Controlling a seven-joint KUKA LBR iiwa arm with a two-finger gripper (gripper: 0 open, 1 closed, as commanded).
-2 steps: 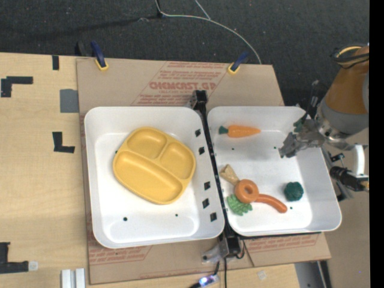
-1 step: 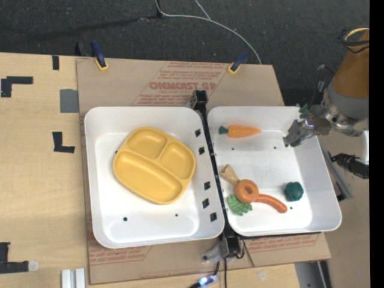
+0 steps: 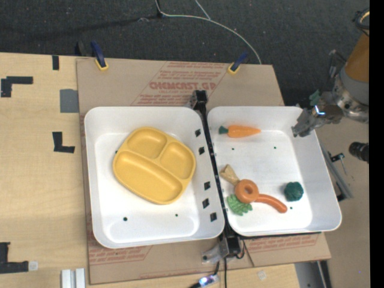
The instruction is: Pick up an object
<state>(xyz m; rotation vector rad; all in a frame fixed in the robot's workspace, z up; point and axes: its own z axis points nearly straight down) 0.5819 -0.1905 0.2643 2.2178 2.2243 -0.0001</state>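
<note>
The arm (image 3: 360, 71) enters at the far right, its orange band uppermost and the grey wrist below it. The wrist slants down and leftward. The gripper (image 3: 305, 125) sits at its lower left end; nothing shows between its tips.

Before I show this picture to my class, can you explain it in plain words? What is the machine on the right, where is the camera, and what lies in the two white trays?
The camera sits above the bench and looks down at a slant. The machine is a robot arm reaching in from the right; its gripper hovers at the right tray's upper right corner, with nothing between its fingers. Its job is to pick up an object. The left tray holds a yellow divided plate. The right tray holds a toy carrot, an orange ring, a second, curved carrot, a green leafy piece, a small tan piece and a dark green ball.
</note>
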